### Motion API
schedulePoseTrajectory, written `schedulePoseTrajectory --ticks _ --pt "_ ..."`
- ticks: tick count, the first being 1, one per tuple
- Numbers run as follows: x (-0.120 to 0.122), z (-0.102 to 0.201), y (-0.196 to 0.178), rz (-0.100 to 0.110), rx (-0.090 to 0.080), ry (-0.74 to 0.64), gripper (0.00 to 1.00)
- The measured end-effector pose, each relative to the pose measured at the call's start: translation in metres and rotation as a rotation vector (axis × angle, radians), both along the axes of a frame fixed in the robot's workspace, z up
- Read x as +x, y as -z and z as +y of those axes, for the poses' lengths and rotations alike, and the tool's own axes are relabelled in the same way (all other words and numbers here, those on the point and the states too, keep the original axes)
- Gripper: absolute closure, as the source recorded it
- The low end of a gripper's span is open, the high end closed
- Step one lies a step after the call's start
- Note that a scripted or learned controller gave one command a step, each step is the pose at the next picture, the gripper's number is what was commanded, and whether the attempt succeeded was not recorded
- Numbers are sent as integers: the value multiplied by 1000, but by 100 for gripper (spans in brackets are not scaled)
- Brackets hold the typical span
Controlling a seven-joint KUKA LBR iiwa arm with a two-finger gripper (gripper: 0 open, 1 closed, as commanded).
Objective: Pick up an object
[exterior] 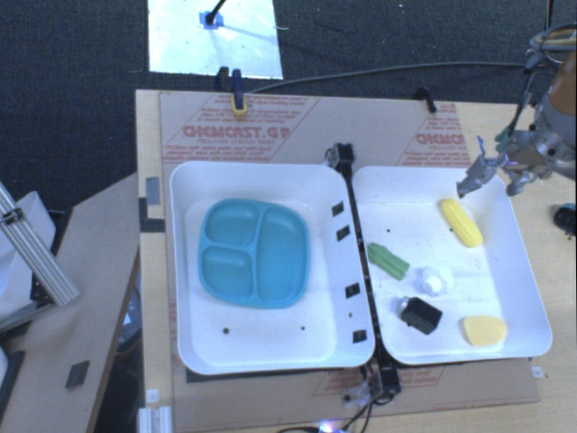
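just below the open, empty gripper (494, 177) lies yellow corn (461, 222).

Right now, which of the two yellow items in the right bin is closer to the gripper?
The yellow corn cob, lying just below the gripper near the bin's far side. The other, a pale yellow wedge, sits at the near corner.

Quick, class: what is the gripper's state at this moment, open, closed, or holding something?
Gripper: open, holding nothing, above the upper right corner of the right bin, near the yellow corn cob.
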State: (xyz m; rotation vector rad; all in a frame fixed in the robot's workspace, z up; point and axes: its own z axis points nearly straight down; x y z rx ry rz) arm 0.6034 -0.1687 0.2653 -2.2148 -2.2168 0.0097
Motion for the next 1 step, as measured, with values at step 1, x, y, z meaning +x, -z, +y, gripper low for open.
schedulePoseTrajectory --ticks 1 --pt "2 1 -7 -11 -2 -3 0"
